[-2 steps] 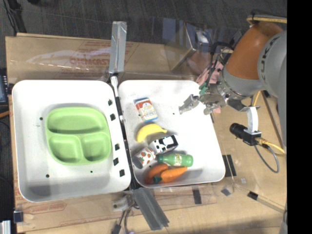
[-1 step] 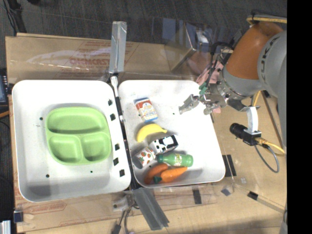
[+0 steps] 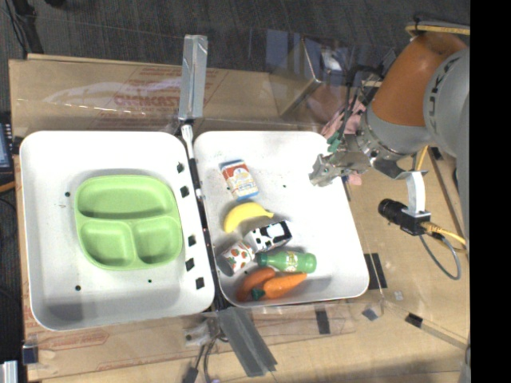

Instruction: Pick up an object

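The right bin (image 3: 319,238) holds several small things. A small carton with an orange and blue label (image 3: 239,179) lies toward the back. A yellow banana (image 3: 246,216) sits in the middle, with a black and white toy (image 3: 269,234) just in front of it. A green bottle (image 3: 287,262), an orange carrot (image 3: 275,285) and a white cup with red spots (image 3: 236,257) crowd the front. My gripper (image 3: 327,168) hangs over the bin's right side, apart from all of them, with nothing seen between its fingers.
The left bin (image 3: 44,214) holds a green divided tray (image 3: 128,219). A grey upright post (image 3: 192,78) stands behind the seam between the bins. The bench to the right carries a yellow cable (image 3: 443,234) and black tape marks.
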